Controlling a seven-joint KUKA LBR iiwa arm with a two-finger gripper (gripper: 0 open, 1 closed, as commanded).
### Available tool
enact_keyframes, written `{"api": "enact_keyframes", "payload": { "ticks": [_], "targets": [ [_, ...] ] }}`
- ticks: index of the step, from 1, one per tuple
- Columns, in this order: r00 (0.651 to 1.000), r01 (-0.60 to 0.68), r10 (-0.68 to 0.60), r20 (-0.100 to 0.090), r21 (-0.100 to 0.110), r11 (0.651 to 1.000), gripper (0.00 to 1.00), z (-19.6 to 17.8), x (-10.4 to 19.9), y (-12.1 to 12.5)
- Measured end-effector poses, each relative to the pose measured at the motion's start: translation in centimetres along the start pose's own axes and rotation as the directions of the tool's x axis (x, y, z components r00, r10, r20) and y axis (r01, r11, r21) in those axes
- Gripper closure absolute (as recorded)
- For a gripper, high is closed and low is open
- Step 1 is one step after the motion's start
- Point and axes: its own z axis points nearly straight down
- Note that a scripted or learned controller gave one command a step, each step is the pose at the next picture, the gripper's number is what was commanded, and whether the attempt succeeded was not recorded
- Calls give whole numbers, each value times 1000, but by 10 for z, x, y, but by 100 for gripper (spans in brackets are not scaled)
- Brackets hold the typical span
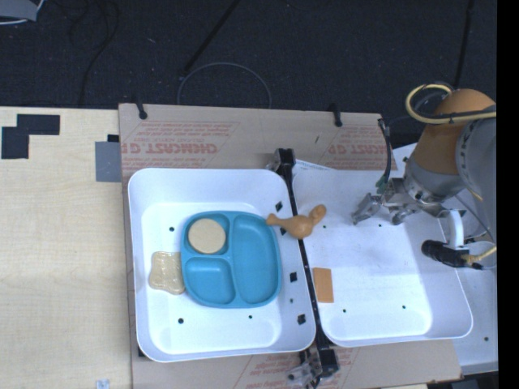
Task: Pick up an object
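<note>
Your two-finger gripper [366, 211], fingers spread wide and empty over the right white bin [381, 298], risks knocking the tan duck-shaped toy [300, 222] straddling the divider.

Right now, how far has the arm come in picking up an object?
Nothing looks picked up yet. The gripper hangs over the right bin with no object between its parts. The orange toy lies across the divider, the brown card rests on the bin floor. The whole grasp and lift are left.
</note>
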Motion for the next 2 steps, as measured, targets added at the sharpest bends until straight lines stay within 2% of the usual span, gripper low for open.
{"api": "enact_keyframes", "payload": {
  "ticks": [1, 2],
  "targets": [
    [1000, 0, 0, -1, 2, 1000, 100, -11, 0, -1],
    [1000, -2, 2, 0, -2, 1000, 100, -54, -2, -1]
  ]
}}
